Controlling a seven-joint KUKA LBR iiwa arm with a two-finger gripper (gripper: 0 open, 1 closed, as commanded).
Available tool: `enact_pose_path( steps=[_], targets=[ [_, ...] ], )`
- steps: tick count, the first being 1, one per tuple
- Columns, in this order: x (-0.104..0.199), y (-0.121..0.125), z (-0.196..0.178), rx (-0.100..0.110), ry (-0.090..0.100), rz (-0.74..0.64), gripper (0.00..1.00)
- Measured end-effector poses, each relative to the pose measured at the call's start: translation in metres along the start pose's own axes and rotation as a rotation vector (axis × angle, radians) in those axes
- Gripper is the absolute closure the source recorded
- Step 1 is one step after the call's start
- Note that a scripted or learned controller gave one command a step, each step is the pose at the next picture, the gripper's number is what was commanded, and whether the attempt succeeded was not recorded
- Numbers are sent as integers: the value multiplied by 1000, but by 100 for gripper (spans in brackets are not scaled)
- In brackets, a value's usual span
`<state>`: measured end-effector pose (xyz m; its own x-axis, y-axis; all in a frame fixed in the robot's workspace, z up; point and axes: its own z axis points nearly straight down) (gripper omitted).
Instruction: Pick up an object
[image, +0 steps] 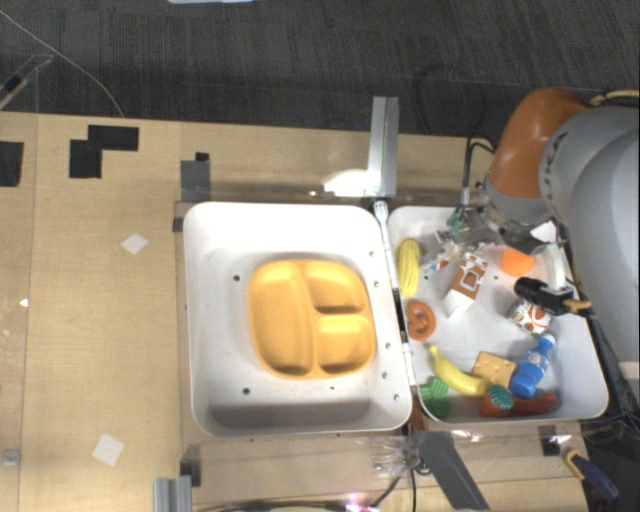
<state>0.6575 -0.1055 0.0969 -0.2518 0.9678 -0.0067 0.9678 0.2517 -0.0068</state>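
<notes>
The right bin (590, 395) holds many small things. A yellow corn cob (408, 265) lies along its left wall, with a brown-orange ring (420, 320) below it. A white and orange carton (468, 278) lies in the middle and an orange ball (517, 262) to its right. Near the front are a banana (455, 375), a tan block (492, 367), a blue bottle (530, 368) and a red-and-white can (530, 318). My gripper (460, 230) hangs at the bin's back edge, just above the carton and right of the corn. Nothing is seen held in it.
The left bin (210, 300) holds a yellow divided tray (310, 315) in its middle. A green thing (435, 392) and a red thing (520, 403) lie at the right bin's front wall. A metal post (384, 150) stands behind the divider between the bins.
</notes>
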Motion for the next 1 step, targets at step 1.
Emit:
enact_pose_path(
  steps=[1],
  targets=[
    [33,-32,-94,-22,0,-77,0]
  ],
)
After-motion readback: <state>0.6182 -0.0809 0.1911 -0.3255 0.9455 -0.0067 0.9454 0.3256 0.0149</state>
